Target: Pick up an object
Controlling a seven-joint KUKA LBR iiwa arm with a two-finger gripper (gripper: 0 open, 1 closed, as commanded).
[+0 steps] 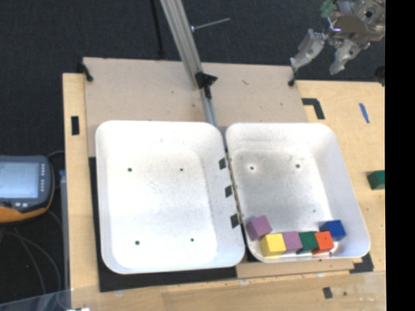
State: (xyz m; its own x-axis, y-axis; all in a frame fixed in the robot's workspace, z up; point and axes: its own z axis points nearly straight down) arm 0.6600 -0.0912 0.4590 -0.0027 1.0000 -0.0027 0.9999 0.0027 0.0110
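Blocks: yellow block (273, 243), purple block (259, 226), mauve block (292, 240), green block (307, 240), orange block (323, 241), blue block (333, 229); clustered at near edge of right bin (343, 180), well apart from the fingers.
Left bin (110, 173): beside right bin, farther left of the fingers.
Desk (259, 89): carries both bins.
Fingers (322, 54): spread apart, nothing between them, raised beyond the desk's far right corner.

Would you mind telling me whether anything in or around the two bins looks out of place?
Nothing looks damaged or spilled. The blocks are all crowded into the near corner of the right bin, the purple block sitting askew. One green block lies outside, on the bench to the bin's right.
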